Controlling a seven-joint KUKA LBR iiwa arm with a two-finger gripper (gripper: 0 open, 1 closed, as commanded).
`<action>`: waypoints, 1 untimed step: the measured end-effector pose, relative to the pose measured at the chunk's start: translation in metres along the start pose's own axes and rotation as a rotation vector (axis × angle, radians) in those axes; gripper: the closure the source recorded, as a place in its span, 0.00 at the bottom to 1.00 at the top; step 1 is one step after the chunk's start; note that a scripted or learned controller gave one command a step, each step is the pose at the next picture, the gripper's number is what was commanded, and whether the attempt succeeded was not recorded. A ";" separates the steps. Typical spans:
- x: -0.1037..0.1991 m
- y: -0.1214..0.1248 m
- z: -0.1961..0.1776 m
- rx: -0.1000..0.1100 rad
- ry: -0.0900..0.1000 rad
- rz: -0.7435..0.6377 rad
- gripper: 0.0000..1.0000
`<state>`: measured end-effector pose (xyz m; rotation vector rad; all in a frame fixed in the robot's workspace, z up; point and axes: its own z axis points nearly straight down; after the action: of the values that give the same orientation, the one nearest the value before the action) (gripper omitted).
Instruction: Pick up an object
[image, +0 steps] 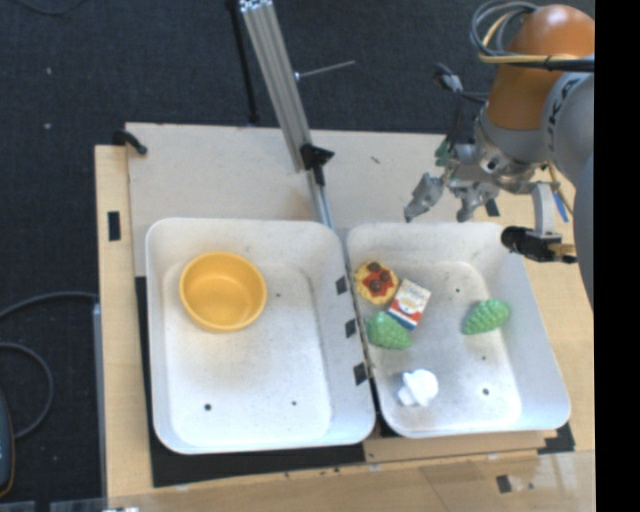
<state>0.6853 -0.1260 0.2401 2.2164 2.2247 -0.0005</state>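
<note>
White plastic makes up two shallow bins set side by side on the pale wooden counter. One round yellow bowl sits upright in the left bin, toward its upper left corner. The right bin holds five small things: one round red and yellow toy against its left wall, one white carton with red and blue print just beside that toy, one green bumpy lump touching the carton's lower edge, a second green bumpy piece well apart toward the right wall, and one crumpled white object near the front. The grey arm with its orange band enters from the right, and its hand hangs above the right bin's far rim with two fingers spread apart, nothing between them.
</note>
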 end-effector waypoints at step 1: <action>-0.001 0.000 0.000 0.000 -0.001 0.000 0.00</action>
<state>0.6852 -0.1265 0.2402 2.2158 2.2243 -0.0023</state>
